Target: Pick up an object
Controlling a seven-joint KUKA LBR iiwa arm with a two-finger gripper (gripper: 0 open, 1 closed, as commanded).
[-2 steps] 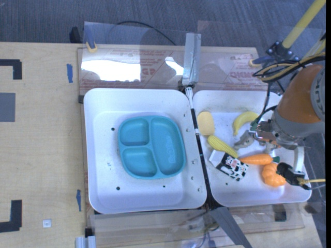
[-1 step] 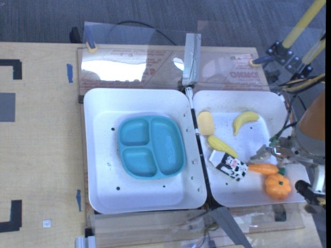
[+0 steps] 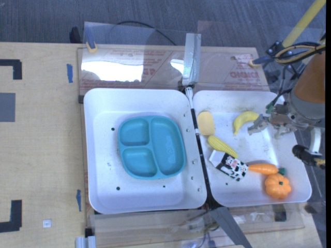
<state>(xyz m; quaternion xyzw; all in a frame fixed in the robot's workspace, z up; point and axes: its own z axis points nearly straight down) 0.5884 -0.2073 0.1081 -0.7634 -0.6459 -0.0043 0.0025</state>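
Note:
The right bin (image 3: pixel 289 154) holds several toy foods: a yellow banana (image 3: pixel 245 120), a pale yellow rounded piece (image 3: pixel 205 122), a corn cob (image 3: pixel 221 145), a black-and-white patterned block (image 3: pixel 231 166), a carrot (image 3: pixel 264 167) and an orange pumpkin (image 3: pixel 277 186). My gripper (image 3: pixel 269 129) hovers over the right bin's upper right part, just right of the banana. Its two grey fingers (image 3: pixel 256 127) stand apart, open, with nothing between them.
The left bin (image 3: pixel 98 154) holds a blue divided plate (image 3: pixel 152 146). A metal divider post (image 3: pixel 192 58) stands behind the bins' shared wall. Cables and a yellow rod (image 3: pixel 305 19) hang at the upper right by the arm.

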